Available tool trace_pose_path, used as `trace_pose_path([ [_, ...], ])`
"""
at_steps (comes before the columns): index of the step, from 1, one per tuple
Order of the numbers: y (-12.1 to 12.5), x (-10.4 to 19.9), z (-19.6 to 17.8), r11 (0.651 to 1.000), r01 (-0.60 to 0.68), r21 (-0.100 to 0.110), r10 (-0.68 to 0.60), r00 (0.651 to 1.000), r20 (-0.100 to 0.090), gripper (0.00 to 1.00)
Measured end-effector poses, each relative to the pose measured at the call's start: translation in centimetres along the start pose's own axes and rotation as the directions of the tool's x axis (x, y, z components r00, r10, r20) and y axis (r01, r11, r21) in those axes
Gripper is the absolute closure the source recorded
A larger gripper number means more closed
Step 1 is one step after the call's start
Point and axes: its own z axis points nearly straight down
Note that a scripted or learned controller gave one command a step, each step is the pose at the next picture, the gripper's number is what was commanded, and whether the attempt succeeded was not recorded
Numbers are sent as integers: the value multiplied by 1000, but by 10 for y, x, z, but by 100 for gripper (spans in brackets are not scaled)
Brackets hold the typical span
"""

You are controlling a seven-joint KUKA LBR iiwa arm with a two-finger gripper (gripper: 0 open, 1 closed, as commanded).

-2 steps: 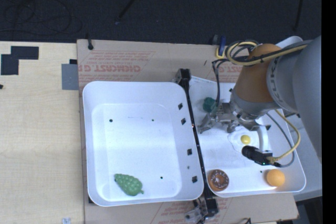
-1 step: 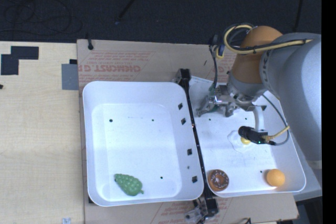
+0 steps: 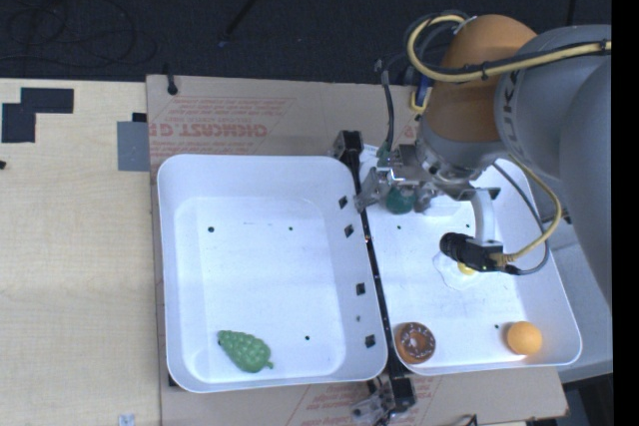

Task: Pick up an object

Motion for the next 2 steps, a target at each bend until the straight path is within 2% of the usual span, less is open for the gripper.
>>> trace_pose_path([
  [1, -51, 67, 7, 1000, 1, 12, -1, 1000, -2, 0],
  [2, 14, 128, 7, 1000, 2, 2, -2, 1000, 0, 0],
])
